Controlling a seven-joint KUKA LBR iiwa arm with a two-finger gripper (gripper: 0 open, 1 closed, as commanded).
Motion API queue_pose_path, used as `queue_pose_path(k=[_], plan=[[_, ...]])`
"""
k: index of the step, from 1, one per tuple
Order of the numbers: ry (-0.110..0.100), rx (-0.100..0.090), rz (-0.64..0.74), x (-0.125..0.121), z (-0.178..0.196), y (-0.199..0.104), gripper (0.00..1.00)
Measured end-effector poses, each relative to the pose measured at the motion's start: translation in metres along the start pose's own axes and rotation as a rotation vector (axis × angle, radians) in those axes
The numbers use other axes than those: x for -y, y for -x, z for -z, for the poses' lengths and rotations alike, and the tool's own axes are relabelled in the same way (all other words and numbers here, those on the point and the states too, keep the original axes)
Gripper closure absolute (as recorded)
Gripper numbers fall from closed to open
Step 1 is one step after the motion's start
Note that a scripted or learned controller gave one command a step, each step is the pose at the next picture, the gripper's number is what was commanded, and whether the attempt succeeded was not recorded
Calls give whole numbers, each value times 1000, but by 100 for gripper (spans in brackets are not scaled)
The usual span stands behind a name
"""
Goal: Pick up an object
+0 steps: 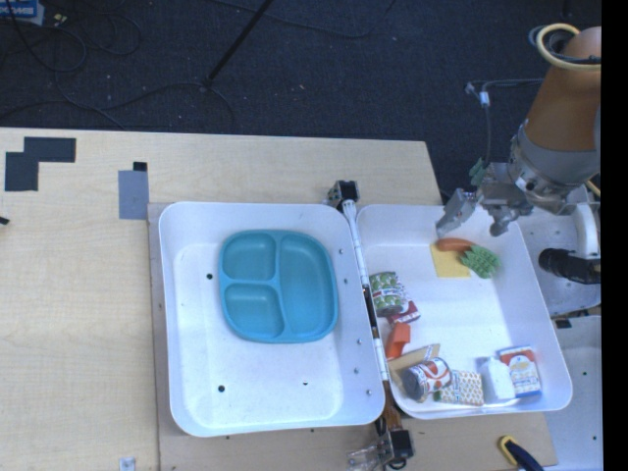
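Near-edge can [425,378] lies apart; claw [479,212] spread wide, grasping nothing, above yellow card [449,261].

No text, number or brand is legible. The can [425,378], carton [520,371] and packet [387,290] in the right bin [510,302] carry printed labels, too small to read. The far-left sticker [20,0] is likewise unreadable

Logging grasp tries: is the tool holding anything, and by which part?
Nothing is held. The open tool hovers above the yellow block and green toy.
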State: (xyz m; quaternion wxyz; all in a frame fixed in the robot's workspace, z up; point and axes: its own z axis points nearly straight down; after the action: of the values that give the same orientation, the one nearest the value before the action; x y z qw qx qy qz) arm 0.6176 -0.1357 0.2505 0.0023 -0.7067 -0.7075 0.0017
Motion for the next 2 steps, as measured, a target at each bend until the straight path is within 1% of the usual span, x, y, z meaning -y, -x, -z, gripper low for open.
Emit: queue_pose_path(k=[1,2], plan=[[-1,-1,-1,-26,-102,43,0],[3,-1,1,-28,-149,69,0]])
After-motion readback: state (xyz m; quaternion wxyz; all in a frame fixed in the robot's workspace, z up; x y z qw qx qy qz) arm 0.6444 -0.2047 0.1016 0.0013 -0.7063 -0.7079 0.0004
